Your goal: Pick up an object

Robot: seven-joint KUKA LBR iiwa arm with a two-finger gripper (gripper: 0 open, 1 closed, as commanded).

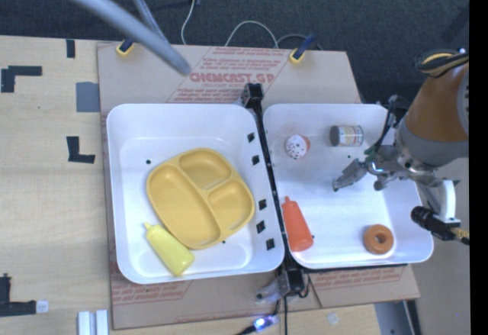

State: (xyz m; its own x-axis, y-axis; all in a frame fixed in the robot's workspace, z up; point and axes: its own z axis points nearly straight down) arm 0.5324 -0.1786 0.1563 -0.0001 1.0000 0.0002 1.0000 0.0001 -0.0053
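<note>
Hand (352,175) hovers near cardboard (229,75) printed "CHEMCAST GP".

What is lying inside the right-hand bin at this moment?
The right bin holds an orange bottle, a donut, a small jar on its side and a white speckled ball. The gripper hangs over its middle, and the arm covers part of the bin's right edge.

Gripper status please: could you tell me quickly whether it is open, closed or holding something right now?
Gripper: cannot be told whether open or closed; it sits over bare floor of the right bin, with nothing seen in it.
</note>
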